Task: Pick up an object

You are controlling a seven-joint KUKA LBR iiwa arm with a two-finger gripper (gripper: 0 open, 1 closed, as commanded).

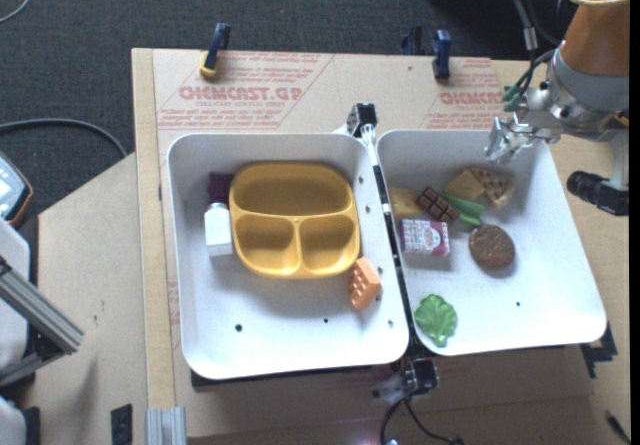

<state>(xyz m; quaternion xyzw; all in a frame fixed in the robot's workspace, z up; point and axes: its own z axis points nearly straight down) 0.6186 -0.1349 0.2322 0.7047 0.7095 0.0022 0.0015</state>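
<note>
On the plywood bench's right bin, we hang our gripper, fingers slightly spread and empty, above the waffle at six o'clock.

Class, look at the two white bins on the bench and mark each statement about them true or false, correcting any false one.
1. The yellow divided tray lies in the left bin. True.
2. The green leaf-shaped piece lies in the left bin. False: it lies in the right bin, near its front edge.
3. The orange block sits on the tray. False: it sits beside the tray's front right corner, on the bin floor.
4. The pincer is at the right bin's far edge. True.
5. The round brown cookie lies in the right bin. True.
</note>
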